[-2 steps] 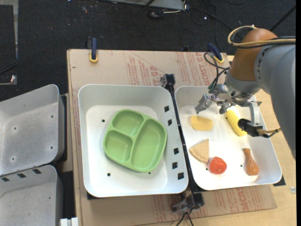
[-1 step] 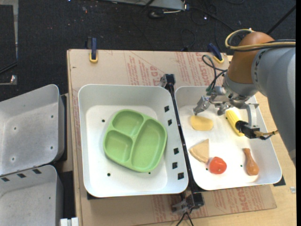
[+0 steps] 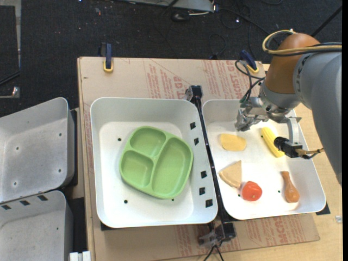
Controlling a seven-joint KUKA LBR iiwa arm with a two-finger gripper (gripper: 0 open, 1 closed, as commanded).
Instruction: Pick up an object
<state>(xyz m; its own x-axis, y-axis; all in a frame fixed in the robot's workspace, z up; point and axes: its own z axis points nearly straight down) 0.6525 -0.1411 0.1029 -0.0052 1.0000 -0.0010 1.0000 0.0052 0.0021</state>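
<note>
The right bin [image 3: 310, 200] holds a yellow oval piece [image 3: 232, 142], a tan wedge [image 3: 232, 173], a red tomato [image 3: 251, 191], a yellow corn cob [image 3: 271, 141] and a brown drumstick [image 3: 290, 187]. My gripper [image 3: 246, 120] hangs low over the bin's back part, just above and right of the yellow oval piece and left of the corn cob. Nothing shows between its fingers. The grey arm with its orange band [image 3: 285, 69] comes in from the upper right.
A green divided plate [image 3: 156, 161] lies in the left bin [image 3: 103, 200]. A divider with black clips [image 3: 205, 145] separates the two bins. White bin lids [image 3: 32, 140] lie off the bench to the left. Clamps hold the board's far edge.
</note>
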